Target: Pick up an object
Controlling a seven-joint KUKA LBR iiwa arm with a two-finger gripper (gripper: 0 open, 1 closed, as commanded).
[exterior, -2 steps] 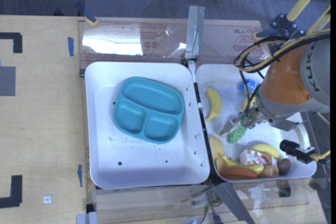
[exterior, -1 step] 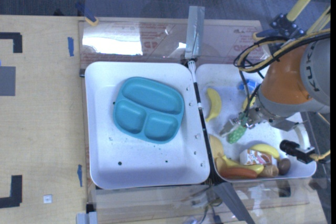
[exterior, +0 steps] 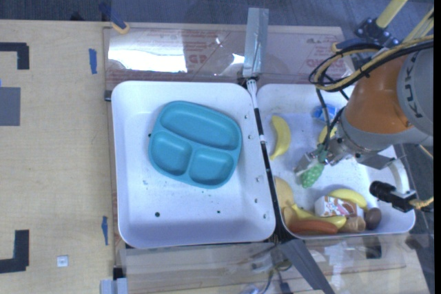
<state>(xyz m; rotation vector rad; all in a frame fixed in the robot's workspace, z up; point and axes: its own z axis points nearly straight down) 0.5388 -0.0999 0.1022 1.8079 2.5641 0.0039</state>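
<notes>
**Op:** I've got the arm (exterior: 386, 103) coming in from the right, orange band over the right bin (exterior: 303, 103). Gripper (exterior: 318, 160) is low inside that bin, approx mid-bin, pointing down and to the left.

**Log:** Open or shut?

**Op:** Can't tell. Tip is small and blurred, wrist and cables crowd it. A green object (exterior: 311, 175) sits right at the tip, touching or nearly so, but I can't see it between fingers, so I'm not calling it held.

**Log:** What else is near the tool?

**Op:** Left of the gripper and a bit farther back, a yellow banana (exterior: 280, 135) lying free on the bin floor, near the divider. Nearer the camera than the gripper, along the front wall: a second banana (exterior: 350, 197), a small printed packet (exterior: 332, 206) beside it, a red-orange long item (exterior: 313, 225) under those, and a dark brown round thing (exterior: 372, 217) to the right end. Another yellow piece (exterior: 284, 191) front-left of the tip, by the divider. They're bunched, touching one another.

**Log:** Behind the tool?

**Op:** Small blue bit (exterior: 320, 111) just behind it, partly hidden by cables.

**Log:** Other bin?

**Op:** Left bin (exterior: 131, 169), well left of the gripper, has a blue divided plate (exterior: 196, 143), three compartments, flat, approx centre.
</notes>
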